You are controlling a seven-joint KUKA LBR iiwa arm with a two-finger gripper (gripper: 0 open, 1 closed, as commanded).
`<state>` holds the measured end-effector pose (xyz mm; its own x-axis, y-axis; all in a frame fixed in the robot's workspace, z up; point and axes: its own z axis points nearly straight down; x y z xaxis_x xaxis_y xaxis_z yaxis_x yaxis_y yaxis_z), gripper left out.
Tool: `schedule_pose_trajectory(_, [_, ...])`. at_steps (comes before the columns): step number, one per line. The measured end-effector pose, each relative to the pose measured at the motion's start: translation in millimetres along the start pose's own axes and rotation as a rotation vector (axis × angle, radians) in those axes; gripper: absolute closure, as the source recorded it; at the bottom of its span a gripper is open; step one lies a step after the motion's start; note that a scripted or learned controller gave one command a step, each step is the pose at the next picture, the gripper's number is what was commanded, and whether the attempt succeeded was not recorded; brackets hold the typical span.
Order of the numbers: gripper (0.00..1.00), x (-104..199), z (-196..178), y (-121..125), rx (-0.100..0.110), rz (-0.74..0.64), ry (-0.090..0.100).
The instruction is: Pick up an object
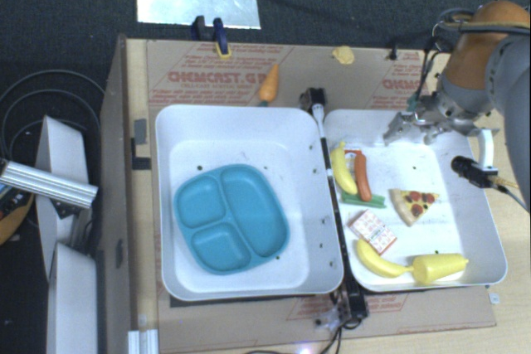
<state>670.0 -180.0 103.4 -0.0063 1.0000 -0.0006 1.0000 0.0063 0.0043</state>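
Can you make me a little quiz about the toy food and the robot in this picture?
1. True or false: the blue divided plate lies in the left bin.
2. What lies right beside the hot dog in the right bin? A) a banana B) the pizza slice C) the carrot
3. Fill in: the gripper hovers over the ____ bin.

Key:
1. True.
2. A. A banana lies just left of the hot dog. The pizza slice lies apart from it, and the carrot sits on the cardboard outside the bins.
3. Right, near its far edge.
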Motion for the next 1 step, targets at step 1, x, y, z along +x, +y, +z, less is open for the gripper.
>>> schedule_pose_trajectory(1, [0.00, 54.2, 19.8, -39.5, 0.007, -0.001, 0.003])
